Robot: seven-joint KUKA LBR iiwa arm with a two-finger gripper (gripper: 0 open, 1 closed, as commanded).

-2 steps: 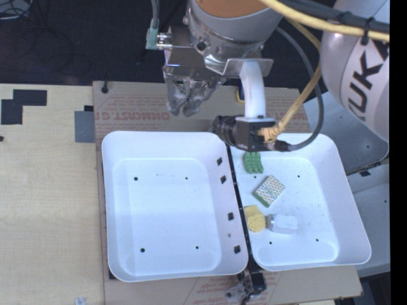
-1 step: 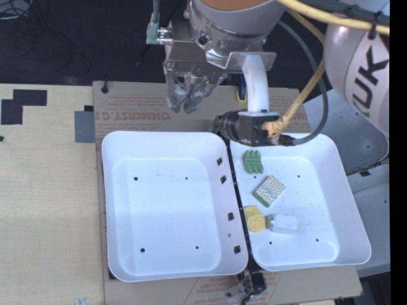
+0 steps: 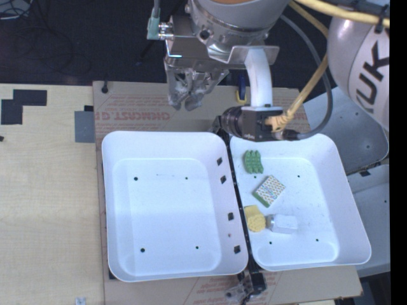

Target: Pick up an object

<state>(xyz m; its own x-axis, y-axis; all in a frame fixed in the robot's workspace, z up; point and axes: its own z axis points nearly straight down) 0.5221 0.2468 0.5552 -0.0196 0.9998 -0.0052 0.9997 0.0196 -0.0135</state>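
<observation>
My gripper [image 3: 189, 95] hangs high above the bench, over the cardboard behind the left bin's far edge. Nothing shows between its fingers. The right bin [image 3: 343, 189] holds a green ridged block [image 3: 253, 162] near its far left corner, a pale green speckled rectangular piece [image 3: 269, 190] in the middle, a yellow round object [image 3: 254, 219] by the left wall, and a clear small bottle-like item [image 3: 283, 223] just right of it. All these objects lie well below and to the right of the gripper.
The left bin [image 3: 121, 170] sits beside the right bin, with black clips [image 3: 224, 180] along the shared wall. Brown cardboard [image 3: 133, 107] lies under both bins. A black camera block [image 3: 251, 122] and yellow cable [image 3: 308, 84] hang at the right bin's far edge.
</observation>
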